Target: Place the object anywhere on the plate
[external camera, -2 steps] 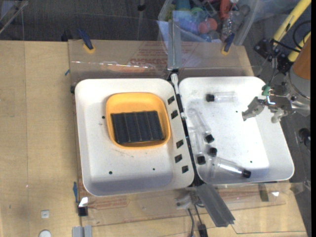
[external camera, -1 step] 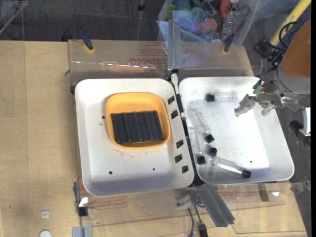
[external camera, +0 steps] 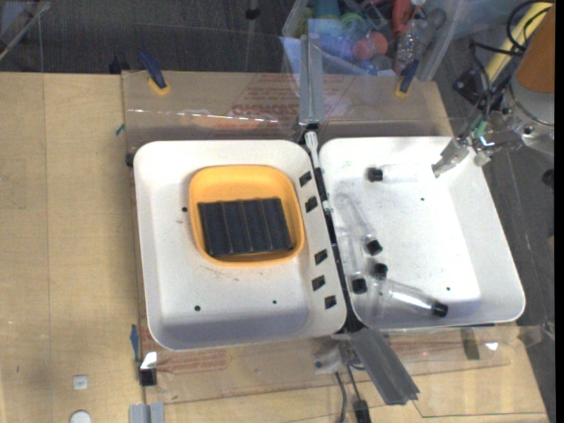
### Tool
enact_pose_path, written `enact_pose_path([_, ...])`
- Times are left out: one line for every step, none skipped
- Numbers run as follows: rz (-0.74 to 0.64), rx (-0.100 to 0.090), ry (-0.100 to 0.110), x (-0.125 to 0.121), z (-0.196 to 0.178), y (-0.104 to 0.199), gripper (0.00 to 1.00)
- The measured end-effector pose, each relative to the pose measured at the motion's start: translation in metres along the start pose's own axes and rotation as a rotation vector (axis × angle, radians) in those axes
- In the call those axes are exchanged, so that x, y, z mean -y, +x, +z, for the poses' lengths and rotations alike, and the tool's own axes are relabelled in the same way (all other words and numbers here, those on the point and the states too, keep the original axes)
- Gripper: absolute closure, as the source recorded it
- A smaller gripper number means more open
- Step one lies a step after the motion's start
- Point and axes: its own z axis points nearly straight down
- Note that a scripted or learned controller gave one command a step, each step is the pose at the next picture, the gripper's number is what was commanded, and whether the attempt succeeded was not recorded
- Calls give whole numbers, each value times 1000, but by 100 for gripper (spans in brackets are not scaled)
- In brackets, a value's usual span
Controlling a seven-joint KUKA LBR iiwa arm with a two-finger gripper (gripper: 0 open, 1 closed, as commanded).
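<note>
An orange, rounded-square plate sits in the left white bin. A black ribbed rectangular object lies flat on the plate, filling most of its middle. My gripper hangs over the far right corner of the right bin, well away from the plate. Nothing shows in its grasp.
Several clear tubes with black caps lie in the right bin, one near the back and one at the front. A ridge with black tabs divides the bins. A clear box of colourful toys stands behind them.
</note>
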Motion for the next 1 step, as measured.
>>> enact_pose_path([-276,1,-1,-7,-12,-31,0])
